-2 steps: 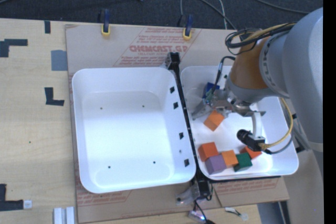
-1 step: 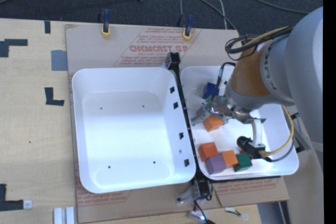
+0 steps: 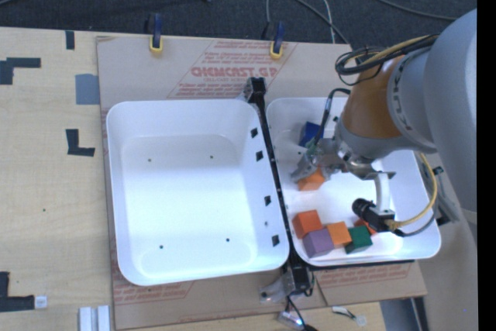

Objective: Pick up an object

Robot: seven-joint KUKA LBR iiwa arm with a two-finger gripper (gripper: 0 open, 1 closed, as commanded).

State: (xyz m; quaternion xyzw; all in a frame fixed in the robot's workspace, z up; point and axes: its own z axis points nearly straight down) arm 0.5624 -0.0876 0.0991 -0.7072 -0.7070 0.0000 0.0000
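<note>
two white bins side by side, the arm [image 3: 403,101] reaching into the right one

left bin [image 3: 186,194] bare white; right bin [image 3: 411,244] holds six small things: three orange blocks [image 3: 307,222], one purple block [image 3: 318,243], one green block [image 3: 359,238], one blue piece [image 3: 311,131]. the gripper [image 3: 314,170] sits right over one orange block [image 3: 311,182]; whether it is grasping cannot be told.

Two white bins [image 3: 186,116] are looking like smooth, slightly glossy plastic. They are sitting on a matt brown cardboard sheet [image 3: 225,70] printed in red, over a pale wooden bench [image 3: 46,190]. The arm [image 3: 434,97] is showing smooth grey casing with a satin sheen.
</note>
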